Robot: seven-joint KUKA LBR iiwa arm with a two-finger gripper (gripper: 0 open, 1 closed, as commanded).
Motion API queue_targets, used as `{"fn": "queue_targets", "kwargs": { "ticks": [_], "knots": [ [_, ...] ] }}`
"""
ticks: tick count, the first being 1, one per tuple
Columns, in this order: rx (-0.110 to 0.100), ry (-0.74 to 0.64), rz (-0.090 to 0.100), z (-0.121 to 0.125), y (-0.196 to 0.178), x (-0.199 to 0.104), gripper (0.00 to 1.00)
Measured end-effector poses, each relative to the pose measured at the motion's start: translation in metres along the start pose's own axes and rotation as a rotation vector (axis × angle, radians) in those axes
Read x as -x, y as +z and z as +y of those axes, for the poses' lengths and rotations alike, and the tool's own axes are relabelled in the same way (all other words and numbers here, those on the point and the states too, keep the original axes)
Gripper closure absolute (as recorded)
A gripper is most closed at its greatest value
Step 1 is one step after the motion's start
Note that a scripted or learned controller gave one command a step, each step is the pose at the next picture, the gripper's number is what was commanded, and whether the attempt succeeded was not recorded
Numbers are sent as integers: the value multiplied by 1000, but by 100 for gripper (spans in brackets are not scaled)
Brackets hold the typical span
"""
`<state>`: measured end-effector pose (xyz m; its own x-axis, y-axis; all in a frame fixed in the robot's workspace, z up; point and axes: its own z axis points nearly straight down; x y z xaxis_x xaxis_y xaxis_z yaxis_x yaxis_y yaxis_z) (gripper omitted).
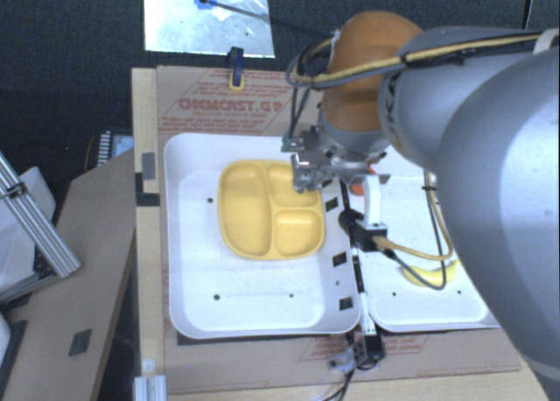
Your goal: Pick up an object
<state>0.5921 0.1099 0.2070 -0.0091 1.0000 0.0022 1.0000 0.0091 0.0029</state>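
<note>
- A pale yellow plastic divided plate, three compartments and rounded corners, is lying flat in the left shallow white bin, nearer its far edge and right wall.
- Bare bin floor is lying open along the left wall and near edge.
- The two-finger gripper is hanging over the plate's far right corner; whether it is open cannot be told.
- A yellow curved object is lying in the right shallow white bin.

Dark wall behind a brown bench, shiny foil sheet above.
</note>
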Motion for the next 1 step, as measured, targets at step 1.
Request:
{"fn": "queue_targets", "kwargs": {
  "ticks": [1],
  "knots": [
    [-2,4,-2,-1,0,3,0]
  ]
}}
